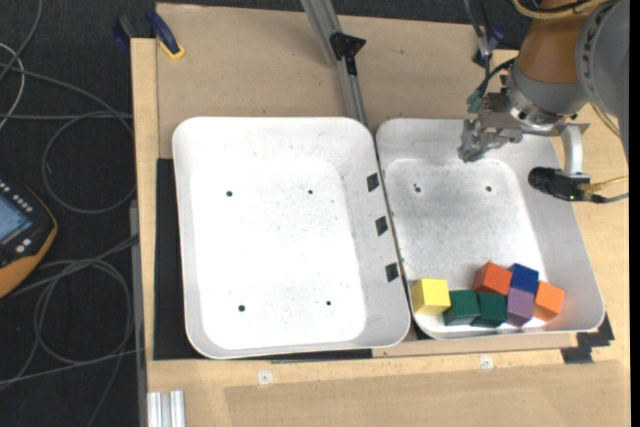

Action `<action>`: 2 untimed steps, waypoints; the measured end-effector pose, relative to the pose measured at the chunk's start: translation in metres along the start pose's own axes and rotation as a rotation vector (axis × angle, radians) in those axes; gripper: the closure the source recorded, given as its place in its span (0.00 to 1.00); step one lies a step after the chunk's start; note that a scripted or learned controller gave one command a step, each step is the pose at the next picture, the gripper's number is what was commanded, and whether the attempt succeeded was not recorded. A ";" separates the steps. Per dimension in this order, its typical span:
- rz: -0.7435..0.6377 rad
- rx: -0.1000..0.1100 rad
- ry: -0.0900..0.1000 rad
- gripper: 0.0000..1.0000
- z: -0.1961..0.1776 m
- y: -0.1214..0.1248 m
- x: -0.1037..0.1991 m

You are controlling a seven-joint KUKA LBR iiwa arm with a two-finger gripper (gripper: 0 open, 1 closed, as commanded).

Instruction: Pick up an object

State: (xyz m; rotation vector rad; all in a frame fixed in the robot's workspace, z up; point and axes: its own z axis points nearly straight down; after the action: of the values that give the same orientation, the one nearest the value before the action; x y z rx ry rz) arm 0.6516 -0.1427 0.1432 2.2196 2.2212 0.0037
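Observation:
Several small coloured blocks lie bunched along the near edge of the right bin [560, 225]: a yellow block [432, 294], a green block [463, 306], an orange block [493, 277], a blue block [523, 276], a purple block [521, 302] and another orange block [549, 298]. My gripper [473, 150] hangs over the far edge of the same bin, well away from the blocks. Nothing shows between its fingers. The slant of the view does not reveal whether they are open or shut.
The left bin [270, 230] lies beside the right one, with black clips along the shared wall. A grey metal pole [318, 10] slants up from behind the bins. Cables trail over the dark floor at the left.

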 end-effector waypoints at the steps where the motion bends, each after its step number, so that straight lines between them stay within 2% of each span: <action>1: 0.001 -0.004 -0.002 1.00 -0.048 -0.004 -0.006; 2: -0.001 -0.006 -0.003 1.00 -0.104 -0.002 -0.006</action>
State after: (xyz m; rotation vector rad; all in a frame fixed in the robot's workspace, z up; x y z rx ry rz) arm 0.6497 -0.1487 0.2471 2.2142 2.2176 0.0078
